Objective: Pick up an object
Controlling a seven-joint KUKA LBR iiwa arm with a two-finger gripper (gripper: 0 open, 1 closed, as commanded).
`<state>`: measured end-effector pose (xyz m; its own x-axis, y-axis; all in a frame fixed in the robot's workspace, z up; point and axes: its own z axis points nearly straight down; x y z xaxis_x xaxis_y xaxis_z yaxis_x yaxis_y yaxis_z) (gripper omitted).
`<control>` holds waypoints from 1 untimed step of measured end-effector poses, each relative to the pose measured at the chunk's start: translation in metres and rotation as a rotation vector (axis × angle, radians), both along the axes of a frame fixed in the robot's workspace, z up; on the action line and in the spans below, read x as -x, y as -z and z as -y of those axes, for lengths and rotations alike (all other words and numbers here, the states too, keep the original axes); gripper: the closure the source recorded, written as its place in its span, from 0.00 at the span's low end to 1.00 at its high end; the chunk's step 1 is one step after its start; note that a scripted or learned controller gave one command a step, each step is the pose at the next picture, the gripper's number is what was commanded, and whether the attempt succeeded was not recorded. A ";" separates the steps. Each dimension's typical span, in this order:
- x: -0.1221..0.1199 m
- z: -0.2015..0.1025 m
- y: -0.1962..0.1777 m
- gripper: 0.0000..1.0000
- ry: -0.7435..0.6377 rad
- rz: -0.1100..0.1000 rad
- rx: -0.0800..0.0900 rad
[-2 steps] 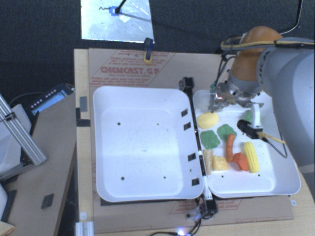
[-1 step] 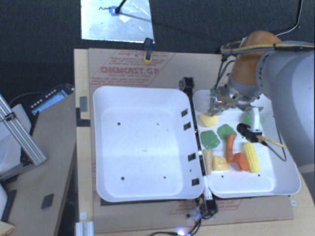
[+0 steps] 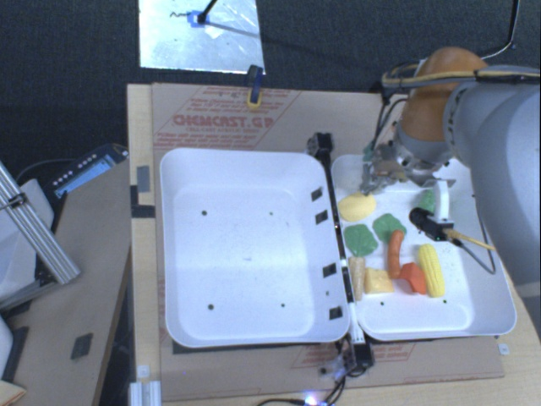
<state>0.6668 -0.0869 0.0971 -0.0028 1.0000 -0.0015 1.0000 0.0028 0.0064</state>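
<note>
Looks like a robot lab: big grey arm (image 3: 499, 134), 2 white bins (image 3: 245, 252) on a cardboard-topped bench (image 3: 220, 117), toy veg (image 3: 397, 256), cables, metal rails etc.

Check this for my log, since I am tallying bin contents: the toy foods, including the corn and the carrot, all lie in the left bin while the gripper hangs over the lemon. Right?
Not quite. The camera view shows the toy foods, with the corn and the carrot, in the right bin, not the left bin. The rest stands: the gripper hangs over the lemon.

left white bin (image 3: 245, 252), foil sheet (image 3: 199, 24), yellow clamp (image 3: 254, 100)
</note>
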 end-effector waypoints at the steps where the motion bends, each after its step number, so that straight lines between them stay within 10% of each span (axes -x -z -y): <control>1: -0.002 -0.003 0.012 1.00 -0.001 -0.004 -0.001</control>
<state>0.6692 -0.0839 0.0848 -0.0039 1.0000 -0.0008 1.0000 0.0039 0.0029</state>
